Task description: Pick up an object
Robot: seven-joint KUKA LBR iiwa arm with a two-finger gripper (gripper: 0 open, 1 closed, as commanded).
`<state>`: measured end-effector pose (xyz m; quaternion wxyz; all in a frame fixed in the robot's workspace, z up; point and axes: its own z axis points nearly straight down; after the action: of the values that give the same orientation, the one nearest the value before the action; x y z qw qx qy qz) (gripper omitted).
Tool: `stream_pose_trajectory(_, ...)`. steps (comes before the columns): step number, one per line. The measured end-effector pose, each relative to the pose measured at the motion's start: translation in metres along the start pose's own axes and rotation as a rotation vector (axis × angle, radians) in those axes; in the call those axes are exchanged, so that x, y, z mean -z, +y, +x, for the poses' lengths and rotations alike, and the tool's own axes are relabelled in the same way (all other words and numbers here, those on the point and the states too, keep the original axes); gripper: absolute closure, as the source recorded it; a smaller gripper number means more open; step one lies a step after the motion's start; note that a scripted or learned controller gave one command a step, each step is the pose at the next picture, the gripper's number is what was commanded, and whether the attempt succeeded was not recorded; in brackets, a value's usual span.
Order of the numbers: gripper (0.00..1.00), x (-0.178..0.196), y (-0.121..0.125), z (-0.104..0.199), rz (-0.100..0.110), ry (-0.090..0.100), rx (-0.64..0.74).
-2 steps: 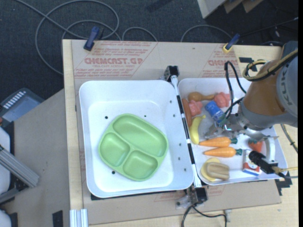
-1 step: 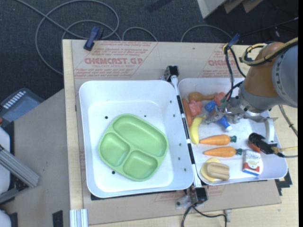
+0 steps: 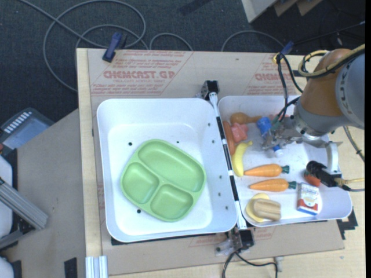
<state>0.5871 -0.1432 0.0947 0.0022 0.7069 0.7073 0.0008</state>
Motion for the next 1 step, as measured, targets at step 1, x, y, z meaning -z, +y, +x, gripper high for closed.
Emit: stream_pose_trajectory(1, 1.00, 0.0910, -0.0002, 0.0836, 0.002, 0.003, 0.002)
